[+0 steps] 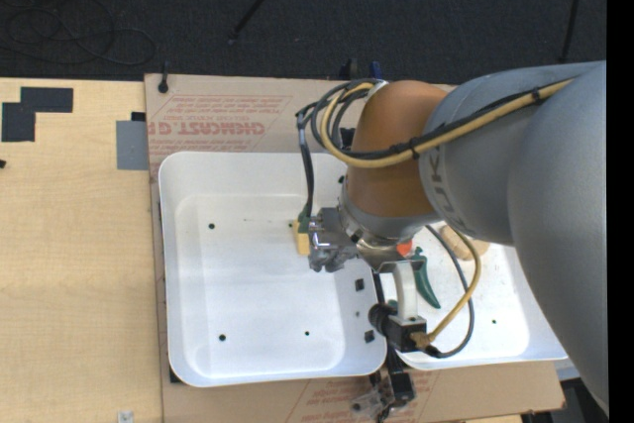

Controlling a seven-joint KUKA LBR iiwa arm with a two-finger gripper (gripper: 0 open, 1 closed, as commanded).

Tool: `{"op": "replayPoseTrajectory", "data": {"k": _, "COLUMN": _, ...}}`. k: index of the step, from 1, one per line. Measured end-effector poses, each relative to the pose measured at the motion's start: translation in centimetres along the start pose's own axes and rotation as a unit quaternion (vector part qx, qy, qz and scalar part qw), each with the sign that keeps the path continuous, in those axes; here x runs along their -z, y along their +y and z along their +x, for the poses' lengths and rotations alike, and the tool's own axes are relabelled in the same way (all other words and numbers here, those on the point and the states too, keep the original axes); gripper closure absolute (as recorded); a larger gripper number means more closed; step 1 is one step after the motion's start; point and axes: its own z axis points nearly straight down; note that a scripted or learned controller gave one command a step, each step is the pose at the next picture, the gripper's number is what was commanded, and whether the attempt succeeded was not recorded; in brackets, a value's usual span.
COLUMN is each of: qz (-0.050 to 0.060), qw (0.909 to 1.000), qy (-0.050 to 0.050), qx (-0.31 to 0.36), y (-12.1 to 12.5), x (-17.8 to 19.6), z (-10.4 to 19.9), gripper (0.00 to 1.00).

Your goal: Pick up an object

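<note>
Reaching in from the right, the arm (515, 163) hangs low over the seam between the two white bins, its orange band (391, 154) hiding most of what lies under the wrist. The gripper (322, 248) sits at the right edge of the left bin (198, 213), close to the floor, which suggests it is placed for a grab rather than for travel. Whether its jaws are apart or together cannot be told, since the metal parts blur into one grey clump.

Just beside the gripper's left side a small yellow and green block (298, 231) peeks out, touching or nearly touching it; nothing shows it being held. A green-handled tool (426, 280) lies in the right bin (515, 332), partly under the wrist and cables (466, 302). The block looks the likelier target, being nearest the gripper. It lies near the bin's wall, so a closing grip could push it aside instead of catching it.
</note>
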Motion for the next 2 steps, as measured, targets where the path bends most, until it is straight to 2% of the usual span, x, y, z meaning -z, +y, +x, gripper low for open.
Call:
{"op": "replayPoseTrajectory", "data": {"k": 1, "qz": -0.004, "qw": 1.0000, "qy": 0.000, "qx": 0.001, "y": -0.2, "x": 3.0, "z": 3.0, "gripper": 1.00}}
{"op": "replayPoseTrajectory", "data": {"k": 2, "qz": -0.004, "qw": 1.0000, "qy": 0.001, "qx": 0.002, "y": -1.4, "x": 8.3, "z": 9.5, "gripper": 1.00}}
